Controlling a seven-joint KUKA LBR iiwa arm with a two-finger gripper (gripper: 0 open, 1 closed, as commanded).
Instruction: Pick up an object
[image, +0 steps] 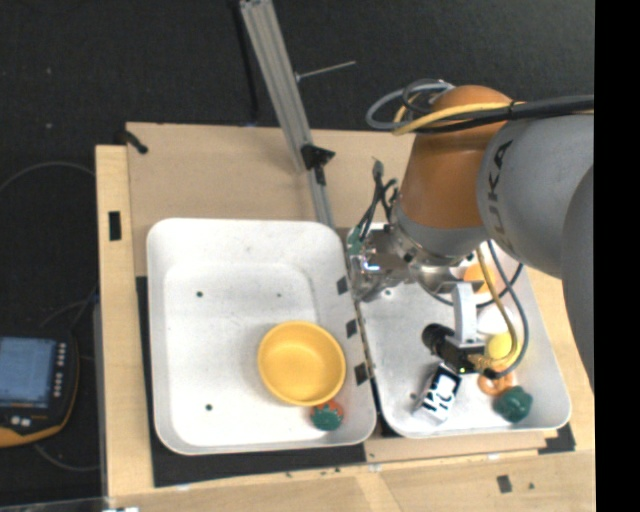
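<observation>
The gripper (368, 270) is hanging over the wall between the two bins, and I cannot tell if it is open or closed. The black-and-white packet (437, 396) is lying in the right bin (400, 345), near its front edge. In the view it is sitting lower and more to the right than the gripper, apart from it. Its long axis is running tilted, from lower left to upper right.
</observation>
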